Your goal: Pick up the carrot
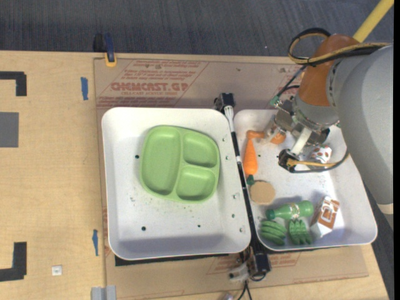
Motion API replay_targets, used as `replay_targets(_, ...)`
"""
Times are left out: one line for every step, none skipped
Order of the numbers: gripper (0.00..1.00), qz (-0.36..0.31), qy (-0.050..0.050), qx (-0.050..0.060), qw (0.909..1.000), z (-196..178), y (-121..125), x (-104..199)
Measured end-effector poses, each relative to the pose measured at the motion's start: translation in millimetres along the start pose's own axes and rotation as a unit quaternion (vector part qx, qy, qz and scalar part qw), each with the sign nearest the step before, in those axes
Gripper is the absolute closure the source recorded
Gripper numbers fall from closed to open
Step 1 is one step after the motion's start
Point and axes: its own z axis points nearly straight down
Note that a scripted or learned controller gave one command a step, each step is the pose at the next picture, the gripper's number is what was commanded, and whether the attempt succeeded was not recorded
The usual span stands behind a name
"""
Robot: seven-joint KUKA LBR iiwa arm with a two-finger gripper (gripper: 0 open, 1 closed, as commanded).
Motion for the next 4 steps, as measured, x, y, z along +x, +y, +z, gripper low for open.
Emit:
replay_targets(1.00, 0.000, 0.002, -0.003, 1.0000, -11, 1, 2)
replay_targets(0.00, 0.000, 0.002, -0.003, 1.0000, -11, 1, 2)
replay_targets(0.00, 0.049, 0.002, 0.000, 0.9988, 10, 12, -18)
replay_targets(1.00, 0.049, 0.004, -0.006, 0.9988, -2, 14, -17)
